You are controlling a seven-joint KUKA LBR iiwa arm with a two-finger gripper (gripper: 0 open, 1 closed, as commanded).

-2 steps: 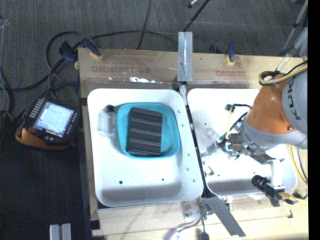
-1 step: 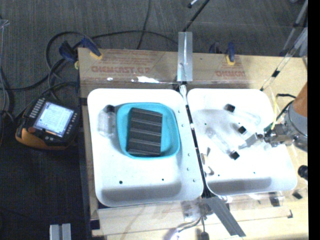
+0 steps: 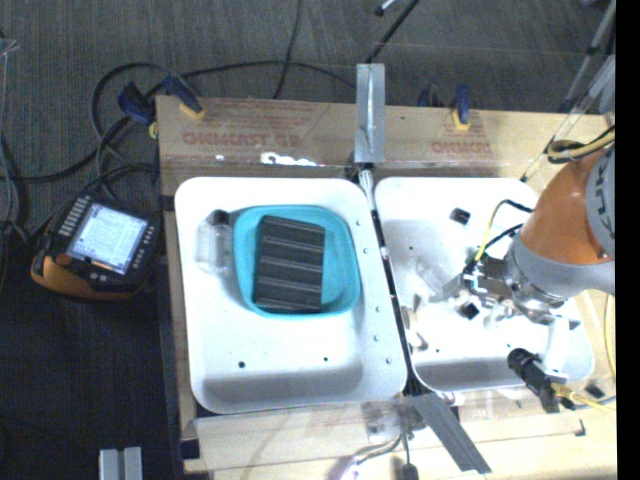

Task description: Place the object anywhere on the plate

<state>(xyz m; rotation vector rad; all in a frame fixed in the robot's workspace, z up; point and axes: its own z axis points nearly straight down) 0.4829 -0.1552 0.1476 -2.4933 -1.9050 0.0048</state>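
end effector (image 3: 487, 290) low in right white bin (image 3: 430, 353); can't tell its state. risk: arrives empty at blue square plate (image 3: 342, 258), or lands load on the dark ribbed block (image 3: 290, 262).

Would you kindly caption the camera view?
Dark ridged block on blue plate, left bin; tool over right bin.

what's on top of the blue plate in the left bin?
A dark ribbed rectangular block lies on the blue plate, covering its middle; the plate surface under it is hidden. A clear bottle-like item lies beside the plate's left edge, not on it.
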